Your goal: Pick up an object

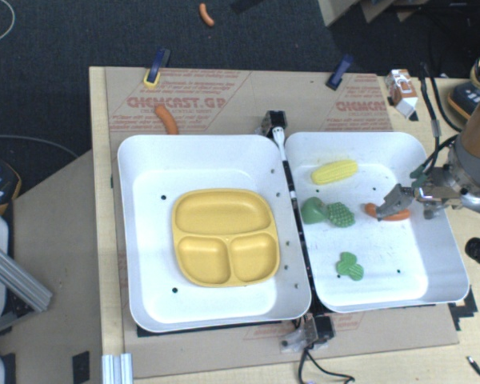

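Nearest the camera, in the right bin [440, 282], a small green broccoli-like piece [350, 267] lies alone on the white floor, and across the divider the left bin [136, 238] holds a yellow sectioned plate [225, 236]. A little farther back in the right bin, a green leafy piece [313, 210] and a knobbly green piece [341, 214] lie touching each other. Level with them, toward the right wall, the gripper [394, 205] sits low over an orange carrot-like piece [384, 212]; its dark fingers stand apart and straddle the piece, which shows orange on both sides of them, though whether they press on it cannot be told. The step in hand looks like the grasp itself: the arm is down at its target, and the next move calls for closing firmly on the orange piece and lifting straight up without nudging it against the wall. The piece lies flat, its long axis running roughly left to right across the bin, one end pointing toward the green pieces. Farther back, a yellow corn cob [335, 171] lies nearly parallel to it, tilted slightly.
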Robot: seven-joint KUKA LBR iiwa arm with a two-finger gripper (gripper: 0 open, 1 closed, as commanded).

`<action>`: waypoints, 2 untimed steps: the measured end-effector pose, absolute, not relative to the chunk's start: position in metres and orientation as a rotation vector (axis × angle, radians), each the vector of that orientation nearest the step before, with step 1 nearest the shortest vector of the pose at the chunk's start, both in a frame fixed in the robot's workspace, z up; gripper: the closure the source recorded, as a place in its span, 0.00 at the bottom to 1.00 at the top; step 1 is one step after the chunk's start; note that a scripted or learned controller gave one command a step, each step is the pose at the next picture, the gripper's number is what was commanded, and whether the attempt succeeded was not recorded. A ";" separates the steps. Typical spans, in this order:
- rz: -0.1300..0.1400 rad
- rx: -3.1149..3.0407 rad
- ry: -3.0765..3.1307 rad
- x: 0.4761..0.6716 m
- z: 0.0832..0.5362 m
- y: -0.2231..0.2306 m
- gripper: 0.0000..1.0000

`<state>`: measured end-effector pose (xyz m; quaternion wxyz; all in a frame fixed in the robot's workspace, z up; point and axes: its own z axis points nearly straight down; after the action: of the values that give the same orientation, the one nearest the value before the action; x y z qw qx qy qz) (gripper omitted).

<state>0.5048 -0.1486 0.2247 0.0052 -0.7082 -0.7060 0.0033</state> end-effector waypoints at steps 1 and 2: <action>0.000 -2.221 -2.221 0.507 0.230 -0.148 0.00; 0.005 -2.216 -2.215 0.505 0.167 -0.144 0.00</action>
<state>0.5055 -0.1440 0.1672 0.0039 -0.7072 -0.7070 0.0017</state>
